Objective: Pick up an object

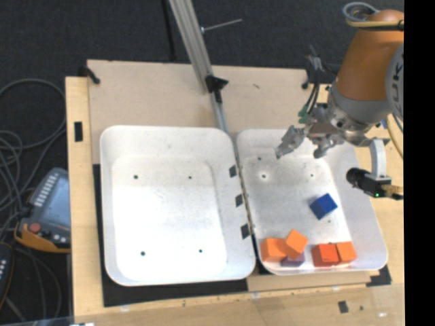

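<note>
Two white bins are borne by a tan bench; the right bin [353,175] holds a blue block [323,205] mid-floor and orange blocks [306,248] crowded along its near edge. The gripper [304,146], jaws spread and unladen, is held above the far edge. Among the crowded blocks, a neighbour could be struck and the grasp lost.

bins: 2 [170,136] [353,161] | orange blocks: 4 [274,248] [296,240] [325,253] [345,251] | blue block: 1 [323,206] | purple block: 1 [293,260]
</note>
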